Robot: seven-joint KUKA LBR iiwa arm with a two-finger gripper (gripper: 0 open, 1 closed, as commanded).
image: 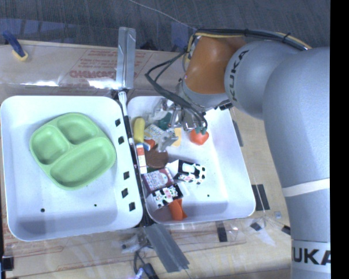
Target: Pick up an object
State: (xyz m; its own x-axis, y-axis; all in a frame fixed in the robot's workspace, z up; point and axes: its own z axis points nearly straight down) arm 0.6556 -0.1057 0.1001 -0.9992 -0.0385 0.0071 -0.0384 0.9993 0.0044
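Now we hover our gripper (189,122) over the right bin's (232,199) clutter
Grip state: we cannot tell; the carrot (198,136) just beside could get nudged aside

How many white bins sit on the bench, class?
2: the left bin holds a green divided plate; the right bin holds small items.

1. Divided plate (73,150): pale green.
2. Both bins (23,208): white.
3. Toy cow (190,171): black-and-white patches.
4. Carrot-like toy (200,136): orange-red, green top.
5. Arm (279,97): grey, with an orange band (212,63).
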